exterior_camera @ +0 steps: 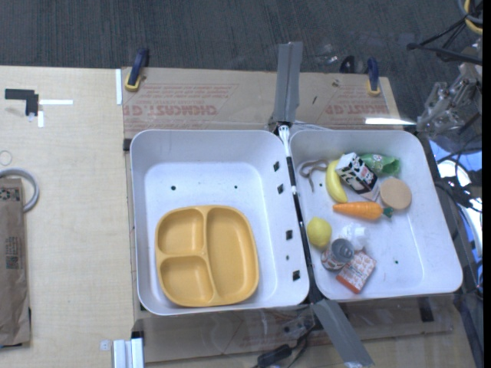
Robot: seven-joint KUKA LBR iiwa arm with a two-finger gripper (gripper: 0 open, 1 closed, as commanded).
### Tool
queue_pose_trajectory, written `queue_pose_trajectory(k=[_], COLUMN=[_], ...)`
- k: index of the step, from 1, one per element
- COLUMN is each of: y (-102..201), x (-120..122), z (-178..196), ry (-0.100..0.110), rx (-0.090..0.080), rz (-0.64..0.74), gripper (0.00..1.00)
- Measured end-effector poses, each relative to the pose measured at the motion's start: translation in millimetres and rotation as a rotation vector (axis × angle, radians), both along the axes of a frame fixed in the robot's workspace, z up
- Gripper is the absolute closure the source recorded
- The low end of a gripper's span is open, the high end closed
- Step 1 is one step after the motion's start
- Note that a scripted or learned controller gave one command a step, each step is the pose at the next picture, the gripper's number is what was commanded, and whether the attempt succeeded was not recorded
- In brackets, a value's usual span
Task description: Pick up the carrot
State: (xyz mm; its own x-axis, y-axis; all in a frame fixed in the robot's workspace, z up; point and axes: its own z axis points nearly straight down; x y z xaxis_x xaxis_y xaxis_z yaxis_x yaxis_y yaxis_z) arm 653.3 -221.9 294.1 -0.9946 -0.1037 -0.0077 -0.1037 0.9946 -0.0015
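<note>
The carrot (359,211) is orange with a small green tip on its right end. It lies flat and nearly level in the middle of the right bin (430,274). A banana (334,182) touches it from above left, and a tan round disc (396,194) sits just above its green tip. Nothing covers the carrot's top.
Also in the right bin are a lemon (319,231), a small can (337,253), a red packet (356,271), a black-and-white item (357,172), a green piece (381,163) and a grey hook (311,169). The left bin (146,175) holds a yellow divided plate (207,254).
</note>
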Motion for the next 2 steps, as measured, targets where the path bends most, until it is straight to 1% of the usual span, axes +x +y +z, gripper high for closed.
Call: queue_pose_trajectory(k=[1, 2], y=[21.9, -0.4], x=[6.3, 6.9], z=[-4.3, 19.8], ry=[0.002, 0.000], rx=[-0.001, -0.001], rz=[0.460, 0.032], gripper=[1.00, 1.00])
